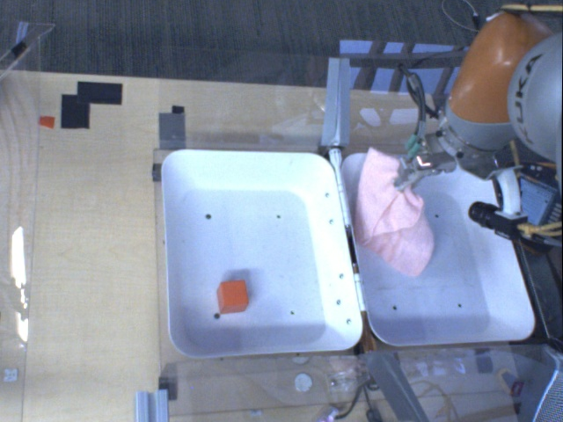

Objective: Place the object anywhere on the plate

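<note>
Pinched at its top fold between the closed fingers of the gripper: pink cloth, draped across the right bin's left half. Might slip free when lifted, with so thin a pinch and limp fabric dragging.

Pink cloth soft, matt, creased; bins smooth white plastic; bench pale wood.

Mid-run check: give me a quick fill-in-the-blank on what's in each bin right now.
The orange block lies in the ____ bin.
The pink cloth lies in the ____ bin.
The gripper is at the cloth's ____ edge.
The block's colour is ____.

Missing words: left; right; upper; orange
</note>
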